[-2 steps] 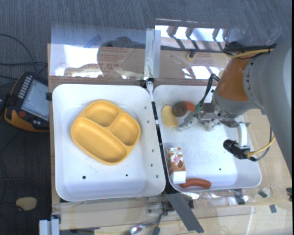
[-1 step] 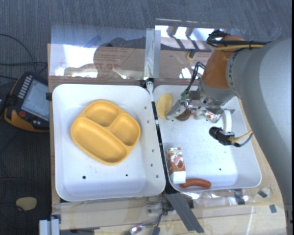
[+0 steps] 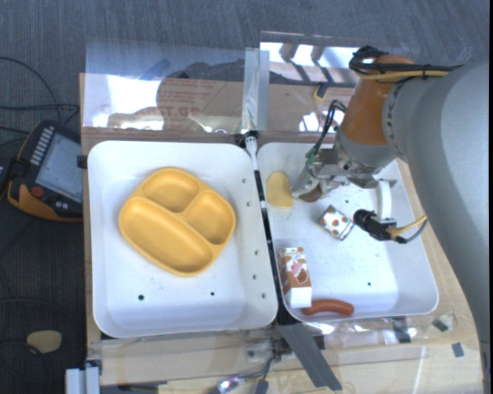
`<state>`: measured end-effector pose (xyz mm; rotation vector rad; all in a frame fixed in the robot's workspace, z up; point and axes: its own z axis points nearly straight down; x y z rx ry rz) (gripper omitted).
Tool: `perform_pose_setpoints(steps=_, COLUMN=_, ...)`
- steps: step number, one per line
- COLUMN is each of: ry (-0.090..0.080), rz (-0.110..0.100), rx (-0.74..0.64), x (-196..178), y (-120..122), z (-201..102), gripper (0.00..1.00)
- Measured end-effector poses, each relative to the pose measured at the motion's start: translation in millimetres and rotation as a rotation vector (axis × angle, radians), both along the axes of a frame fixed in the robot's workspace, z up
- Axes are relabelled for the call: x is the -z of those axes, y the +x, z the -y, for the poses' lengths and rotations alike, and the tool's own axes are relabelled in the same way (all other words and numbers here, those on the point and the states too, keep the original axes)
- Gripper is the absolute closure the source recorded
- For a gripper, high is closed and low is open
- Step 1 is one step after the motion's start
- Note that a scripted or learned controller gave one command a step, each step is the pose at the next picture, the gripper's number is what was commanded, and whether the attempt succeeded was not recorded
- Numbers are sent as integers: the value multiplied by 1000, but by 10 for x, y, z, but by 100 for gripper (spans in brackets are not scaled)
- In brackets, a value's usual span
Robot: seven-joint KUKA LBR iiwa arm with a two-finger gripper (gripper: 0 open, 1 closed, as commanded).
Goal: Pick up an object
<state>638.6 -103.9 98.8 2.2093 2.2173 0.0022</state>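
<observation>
A handheld pendant (image 3: 48, 171) lies on the floor left of the desk (image 3: 94, 105). On the desk sit 2 white bins side by side. The left bin (image 3: 107, 302) holds a yellow divided plate (image 3: 177, 220) with 3 compartments, near its middle. The right bin (image 3: 411, 290) holds 4 things: a pale yellow lump (image 3: 278, 190) at its far left, against the wall between the bins; a small brown-and-white carton (image 3: 295, 270) near the left wall, lower down; a red sausage (image 3: 328, 308) at the near edge, just beside the carton; and a small spotted box (image 3: 336, 221) toward the middle, tilted. The jaws (image 3: 310, 189) reach down just right of the lump, at the bin's far left. Whether they are apart or together cannot be told, and nothing is seen between them. The grey arm (image 3: 452, 138) with its orange band (image 3: 368, 113) enters from the right.
</observation>
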Motion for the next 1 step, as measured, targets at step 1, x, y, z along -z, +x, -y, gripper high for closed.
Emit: perform_pose_setpoints(steps=1, ry=5, rz=-11, rx=1, x=-846, y=76, z=-582, gripper=100)
